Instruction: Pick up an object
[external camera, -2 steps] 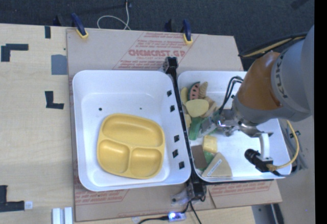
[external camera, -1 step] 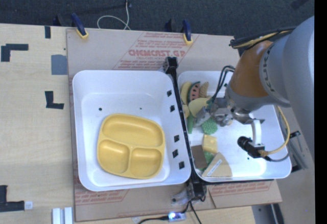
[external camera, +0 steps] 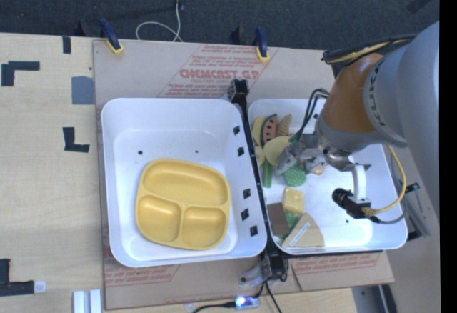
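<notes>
My gripper (external camera: pixel 294 161) hangs low in the right bin (external camera: pixel 378 229), over a pile of toy food near the bin's left wall. Right under it lies a green knobbly piece (external camera: pixel 295 177). A yellow cheese-like block (external camera: pixel 293 200) sits just in front of that, and a tan wedge (external camera: pixel 306 234) lies at the bin's front. A watermelon slice (external camera: pixel 263 128) and a banana (external camera: pixel 284 125) lie behind the gripper. A green stick (external camera: pixel 266 174) stands along the divider. The wrist hides the fingertips.
The left bin (external camera: pixel 121 133) holds a yellow three-compartment plate (external camera: pixel 183 203). The arm's grey body and orange band (external camera: pixel 350 97) cover the right bin's back right. A black cable and connector (external camera: pixel 351 202) dangle over the bin's right half. Blue clamps pin the cardboard at the back.
</notes>
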